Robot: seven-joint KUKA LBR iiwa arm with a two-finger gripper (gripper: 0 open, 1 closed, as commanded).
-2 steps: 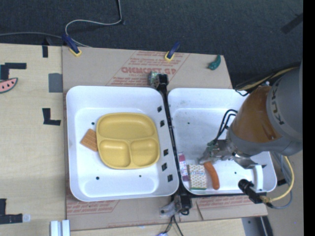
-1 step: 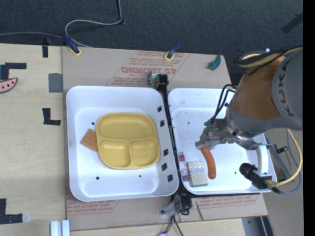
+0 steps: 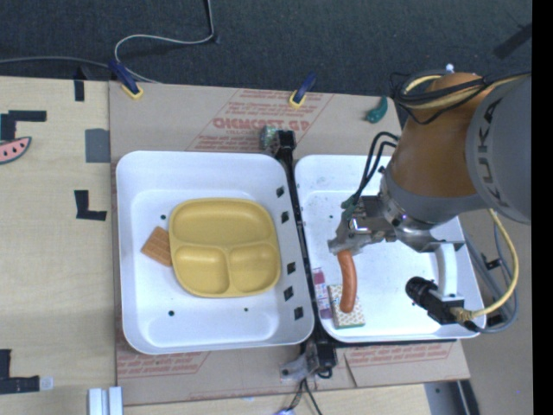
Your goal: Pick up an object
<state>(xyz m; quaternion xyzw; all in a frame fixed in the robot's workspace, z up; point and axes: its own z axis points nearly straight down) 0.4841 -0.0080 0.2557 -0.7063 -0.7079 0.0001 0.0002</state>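
Observation:
An orange-red toy sausage (image 3: 347, 284) lies lengthwise in the right bin (image 3: 406, 327), near its left wall. My gripper (image 3: 350, 240) hangs right over the sausage's far end, at or just above it. The grey arm with its orange band reaches in from the right and hides the bin's right half. A small patterned block (image 3: 350, 318) lies at the sausage's near end. Beside it, against the divider, is a thin pink and white packet (image 3: 320, 290).
The left bin (image 3: 138, 318) holds a yellow divided plate (image 3: 226, 246) with a brown cracker-like piece (image 3: 157, 246) sticking out from under its left edge. A black clamp rail (image 3: 289, 223) runs between the bins. A black hose fitting (image 3: 425, 294) hangs over the right bin's near corner.

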